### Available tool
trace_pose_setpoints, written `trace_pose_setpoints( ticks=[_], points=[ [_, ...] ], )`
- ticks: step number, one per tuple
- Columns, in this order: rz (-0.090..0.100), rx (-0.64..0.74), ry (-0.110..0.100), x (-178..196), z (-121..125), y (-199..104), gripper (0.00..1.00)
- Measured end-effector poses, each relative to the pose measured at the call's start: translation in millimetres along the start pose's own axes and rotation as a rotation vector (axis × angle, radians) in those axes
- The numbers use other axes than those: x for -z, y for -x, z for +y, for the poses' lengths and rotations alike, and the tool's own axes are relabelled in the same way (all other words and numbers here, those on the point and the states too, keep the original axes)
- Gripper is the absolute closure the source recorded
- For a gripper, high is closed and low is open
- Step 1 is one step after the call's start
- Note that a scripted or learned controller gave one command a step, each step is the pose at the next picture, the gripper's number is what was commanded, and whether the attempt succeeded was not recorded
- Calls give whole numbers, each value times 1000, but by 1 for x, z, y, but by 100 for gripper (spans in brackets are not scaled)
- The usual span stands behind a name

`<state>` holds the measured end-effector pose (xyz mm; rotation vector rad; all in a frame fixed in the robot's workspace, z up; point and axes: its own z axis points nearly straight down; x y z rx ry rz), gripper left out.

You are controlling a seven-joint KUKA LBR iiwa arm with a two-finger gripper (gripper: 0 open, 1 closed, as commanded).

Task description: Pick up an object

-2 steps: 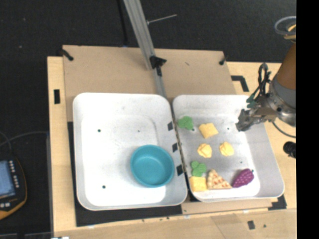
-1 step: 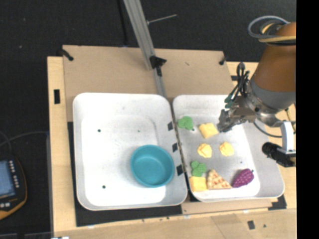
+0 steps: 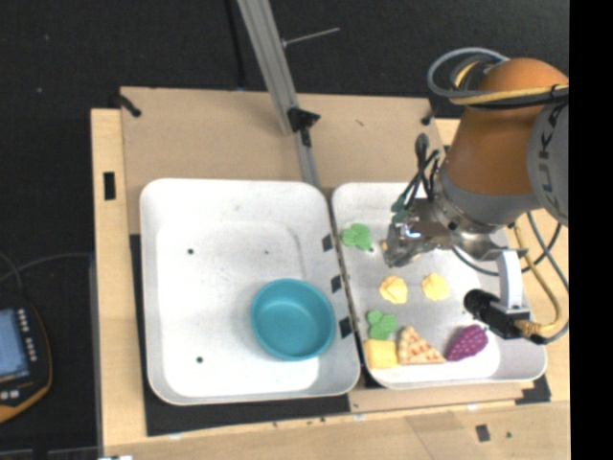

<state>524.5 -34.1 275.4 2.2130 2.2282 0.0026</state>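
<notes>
Gripper (image 3: 400,245) is seen low over the right bin (image 3: 450,379), in its upper left part. Whether it is apart or together cannot be told from this view. Nothing is seen held.

Candidate objects, all in the right bin:
- green piece (image 3: 357,237), just left of the gripper, near the bin's left wall
- left yellow piece (image 3: 393,290), just below the gripper
- right yellow piece (image 3: 436,287), beside it, slightly apart
- lower green piece (image 3: 381,324), touching the yellow block (image 3: 380,355) below it
- pizza slice (image 3: 419,347), right of the block, close against it
- grapes (image 3: 466,342), at the lower right, just beside the slice

The upper right of the bin is covered by the arm's wrist.

A blue bowl (image 3: 290,318) is noted in the left bin (image 3: 192,218), upright, at its lower right, well apart from the gripper. A slanted metal pole (image 3: 273,65) is fixed at the bench (image 3: 211,142) between the bins' far ends.
</notes>
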Motion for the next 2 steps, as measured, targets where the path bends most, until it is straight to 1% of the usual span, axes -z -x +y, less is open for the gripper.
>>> trace_pose_setpoints(
  ticks=[1, 2],
  points=[
    [1, 1, 0, 1, 4, -51, 100],
    [1, 0, -4, -17, 7, -106, 100]
  ],
)
